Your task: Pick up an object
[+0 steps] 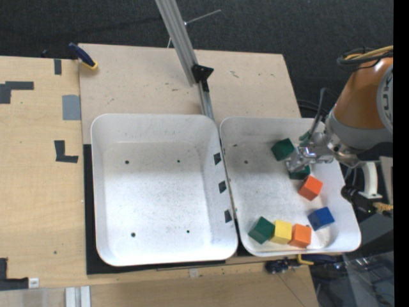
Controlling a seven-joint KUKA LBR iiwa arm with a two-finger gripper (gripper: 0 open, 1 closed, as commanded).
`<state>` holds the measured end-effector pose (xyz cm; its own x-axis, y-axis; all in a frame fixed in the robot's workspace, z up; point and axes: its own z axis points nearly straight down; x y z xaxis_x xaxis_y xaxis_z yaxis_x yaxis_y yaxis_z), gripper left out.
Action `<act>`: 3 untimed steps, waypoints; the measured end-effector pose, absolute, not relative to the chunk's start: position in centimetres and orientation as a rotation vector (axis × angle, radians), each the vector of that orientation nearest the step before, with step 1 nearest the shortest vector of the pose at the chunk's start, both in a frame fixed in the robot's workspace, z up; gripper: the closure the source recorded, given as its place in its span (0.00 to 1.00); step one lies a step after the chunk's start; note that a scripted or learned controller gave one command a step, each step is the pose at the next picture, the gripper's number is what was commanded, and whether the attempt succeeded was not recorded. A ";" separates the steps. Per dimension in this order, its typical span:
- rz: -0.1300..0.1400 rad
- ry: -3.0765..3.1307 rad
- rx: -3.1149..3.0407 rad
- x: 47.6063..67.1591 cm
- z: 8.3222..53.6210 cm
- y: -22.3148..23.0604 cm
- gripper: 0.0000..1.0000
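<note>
**Operator:** Where is your gripper, and what state is it in?

**Manual:** You will find the gripper [299, 165] low over the right bin [249, 139], in its upper right part. The arm [361, 104] enters from the right. You cannot tell from this view whether the claw is released, clenched or grasping anything; the metal parts blur together.

**Operator:** Which objects lie near it?

**Manual:** A dark green cube [282, 149] sits just left of the gripper, touching or nearly so. A second dark green piece [300, 173] shows just beneath the gripper, partly hidden. An orange cube [310, 188] lies just below and to the right.

**Operator:** And the rest?

**Manual:** Look along the near wall of the right bin. A green cube [261, 229], a yellow cube [282, 231] and another orange cube [300, 235] stand in a row, touching. A blue cube [321, 218] lies just above that row's right end. The left bin [102, 171] stands beside the right one.
</note>
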<state>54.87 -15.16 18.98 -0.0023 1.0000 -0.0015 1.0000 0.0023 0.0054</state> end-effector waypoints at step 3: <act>-0.001 2.230 2.217 54.8 23.5 -4.3 1.00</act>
